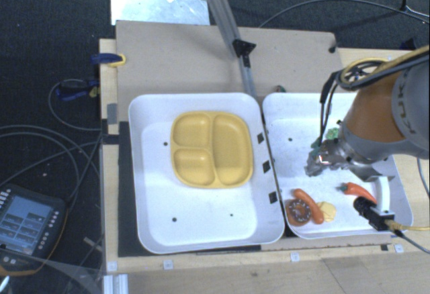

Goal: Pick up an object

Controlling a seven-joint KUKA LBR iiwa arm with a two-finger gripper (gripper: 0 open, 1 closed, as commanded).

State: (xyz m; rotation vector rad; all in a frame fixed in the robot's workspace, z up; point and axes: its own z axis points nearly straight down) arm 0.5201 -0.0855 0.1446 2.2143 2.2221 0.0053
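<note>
Hovering low in the right bin (289, 111), the gripper (317, 164); whether spread or pinched, I cannot tell.

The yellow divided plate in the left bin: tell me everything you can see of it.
The yellow divided plate is a rounded-square tray of what looks like matte plastic, with raised ridges splitting it into three compartments: two on its left half and one long one on its right. It lies flat and right side up on the floor of the left bin, in its upper middle, turned slightly askew. Nothing lies in it, and nothing touches it but the bin floor.
</note>
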